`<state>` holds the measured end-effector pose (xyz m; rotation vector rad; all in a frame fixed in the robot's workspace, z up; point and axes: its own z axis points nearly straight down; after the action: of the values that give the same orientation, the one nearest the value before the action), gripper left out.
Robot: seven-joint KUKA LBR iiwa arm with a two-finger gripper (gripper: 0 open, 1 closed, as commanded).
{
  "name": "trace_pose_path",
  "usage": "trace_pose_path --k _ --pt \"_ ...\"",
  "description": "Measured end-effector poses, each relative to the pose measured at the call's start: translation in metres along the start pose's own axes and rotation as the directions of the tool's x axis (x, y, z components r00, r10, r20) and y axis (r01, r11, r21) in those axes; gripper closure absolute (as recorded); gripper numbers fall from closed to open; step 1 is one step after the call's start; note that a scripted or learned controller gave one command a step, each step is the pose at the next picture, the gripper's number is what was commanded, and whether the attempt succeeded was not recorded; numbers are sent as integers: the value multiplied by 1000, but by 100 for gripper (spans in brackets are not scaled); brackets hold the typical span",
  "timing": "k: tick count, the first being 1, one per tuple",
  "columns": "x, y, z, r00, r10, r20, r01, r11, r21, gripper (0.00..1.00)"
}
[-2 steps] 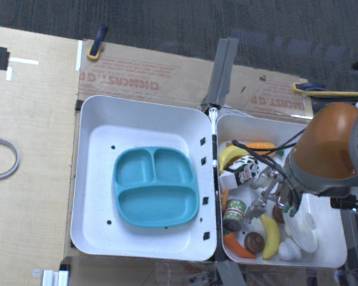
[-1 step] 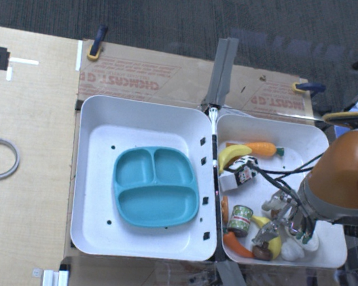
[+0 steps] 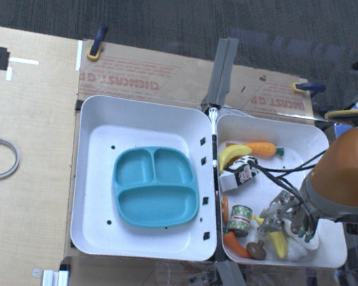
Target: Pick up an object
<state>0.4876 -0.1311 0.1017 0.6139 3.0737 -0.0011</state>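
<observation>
Low in the right bin [image 3: 321, 257], gripper [image 3: 278, 220] grip unclear—green-labelled can [image 3: 240, 219] unreadable.

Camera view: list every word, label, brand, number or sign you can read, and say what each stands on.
Red print on the cardboard sheet behind the left bin: letters appear reversed, too blurred to read with certainty.
Red print on the cardboard behind the right bin: likewise blurred and unreadable.
Green label on the small can: too small to read.
Black-and-white box beside the banana: markings too small to read.
</observation>
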Motion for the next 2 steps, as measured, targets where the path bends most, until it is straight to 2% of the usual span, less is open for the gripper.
trace_pose_path --k 1,2 --pt "-5 55 -120 998 58 -3 -58 998 0 100" --pt "-26 43 -12 995 96 6 -96 995 -2 100"
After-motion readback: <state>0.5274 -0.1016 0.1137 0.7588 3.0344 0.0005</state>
